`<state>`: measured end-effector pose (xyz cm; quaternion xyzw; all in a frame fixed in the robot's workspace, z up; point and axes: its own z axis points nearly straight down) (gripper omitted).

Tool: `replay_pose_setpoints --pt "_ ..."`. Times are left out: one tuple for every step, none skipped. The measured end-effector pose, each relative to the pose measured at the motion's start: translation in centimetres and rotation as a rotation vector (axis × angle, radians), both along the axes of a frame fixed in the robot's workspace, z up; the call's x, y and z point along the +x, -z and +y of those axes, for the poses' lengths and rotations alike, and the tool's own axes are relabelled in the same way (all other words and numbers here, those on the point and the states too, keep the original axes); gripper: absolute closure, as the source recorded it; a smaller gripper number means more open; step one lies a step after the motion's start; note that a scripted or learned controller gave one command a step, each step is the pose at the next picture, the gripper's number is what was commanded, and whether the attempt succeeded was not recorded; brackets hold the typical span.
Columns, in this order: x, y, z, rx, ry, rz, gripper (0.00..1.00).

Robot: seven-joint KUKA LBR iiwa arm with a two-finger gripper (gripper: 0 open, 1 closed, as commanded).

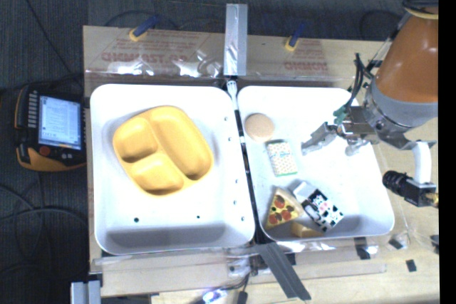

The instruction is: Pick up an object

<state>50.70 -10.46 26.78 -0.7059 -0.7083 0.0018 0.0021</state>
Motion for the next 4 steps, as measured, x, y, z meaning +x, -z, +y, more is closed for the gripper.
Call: replay_pose_setpoints --pt "1.1 17.4 0.4 0.001 -0.030 -0.003 0.00" --pt "10.4 17.9 -4.5 -0.002 0.196 -0.015 0.00" --pt "4.3 12.3 -4.5 -0.001 0.243 0.001 0.00" --pt "5.0 17.3 -8.4 0.002 0.274 -0.023 0.00"
